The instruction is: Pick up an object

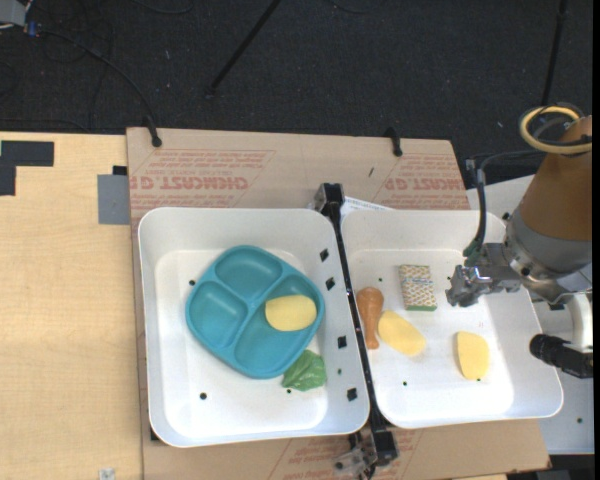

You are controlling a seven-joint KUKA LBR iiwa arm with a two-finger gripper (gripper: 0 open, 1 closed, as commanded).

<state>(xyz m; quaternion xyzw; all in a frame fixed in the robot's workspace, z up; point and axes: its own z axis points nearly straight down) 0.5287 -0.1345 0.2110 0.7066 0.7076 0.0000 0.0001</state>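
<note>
The claw [467,290], whose spread I cannot tell, hangs over the right bin [540,403] with the cracker [417,286] just to its left and a yellow piece [472,354] just below, so descending between them could close on nothing.

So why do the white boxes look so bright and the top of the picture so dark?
In the camera view, light falls from above on the pale bins, so they nearly wash out, with soft shadows along their walls; the dark floor behind soaks light up. The arm at the right looks slightly blurred.
</note>
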